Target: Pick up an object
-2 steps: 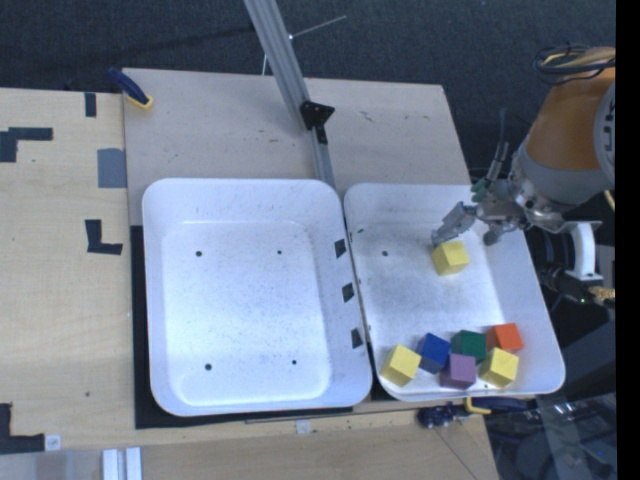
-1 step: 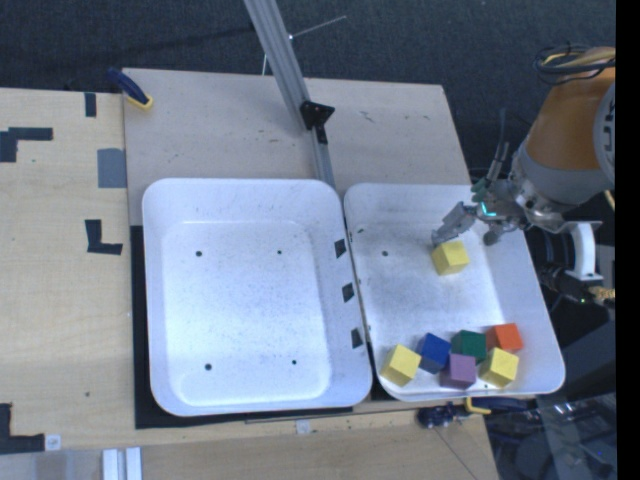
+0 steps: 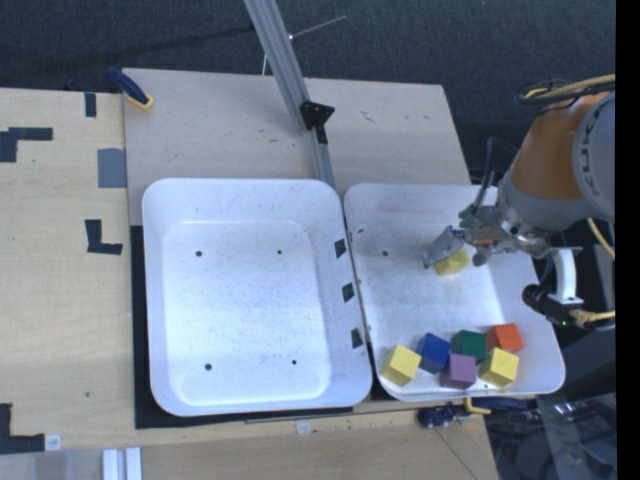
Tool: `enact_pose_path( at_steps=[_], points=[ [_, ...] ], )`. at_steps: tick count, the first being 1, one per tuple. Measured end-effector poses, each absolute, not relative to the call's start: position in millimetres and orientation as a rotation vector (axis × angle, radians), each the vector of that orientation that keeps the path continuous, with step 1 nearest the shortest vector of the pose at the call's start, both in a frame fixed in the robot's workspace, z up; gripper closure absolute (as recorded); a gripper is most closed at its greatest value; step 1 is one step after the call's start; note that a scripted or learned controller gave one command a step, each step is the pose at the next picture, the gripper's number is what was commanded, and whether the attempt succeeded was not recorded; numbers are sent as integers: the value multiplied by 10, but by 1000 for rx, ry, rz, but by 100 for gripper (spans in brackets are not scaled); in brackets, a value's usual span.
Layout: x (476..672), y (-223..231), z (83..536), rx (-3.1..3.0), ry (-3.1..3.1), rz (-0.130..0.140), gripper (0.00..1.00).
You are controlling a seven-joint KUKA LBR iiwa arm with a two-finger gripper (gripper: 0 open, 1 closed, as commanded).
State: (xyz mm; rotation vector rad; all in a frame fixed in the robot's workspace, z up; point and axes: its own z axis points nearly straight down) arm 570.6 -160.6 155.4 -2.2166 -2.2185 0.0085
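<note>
- Nearest, along the right bin's (image 3: pixel 400 208) near edge, six blocks cluster: a yellow block (image 3: pixel 402 364) at the left, then blue (image 3: pixel 434 351), purple (image 3: pixel 461 369), green (image 3: pixel 468 345), a second yellow one (image 3: pixel 501 367) and orange (image 3: pixel 507 337) at the right.
- Farther in, mid-bin, the claw (image 3: pixel 447 253) points left, its fingers closed around a small yellow cube (image 3: pixel 453 263) that shows between them; the cube lies low over the bin floor.
- The left bin (image 3: pixel 160 268) sits beside it on the tabletop (image 3: pixel 60 298).
- Farthest, a grey pole (image 3: pixel 280 48) slants up from between the bins.
</note>
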Motion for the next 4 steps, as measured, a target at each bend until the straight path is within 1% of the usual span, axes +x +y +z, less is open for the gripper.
enact_pose_path(
  at_steps=[1, 2, 3, 4],
  points=[
    [5685, -1594, 903, -2215, -2218, 9, 0],
    [5680, -1589, 915, -2219, -2221, 3, 0],
    [5681, -1585, 1013, -2217, -2222, 2, 100],
    [5629, -1625, 1614, -2224, -2225, -3, 100]
  ],
)
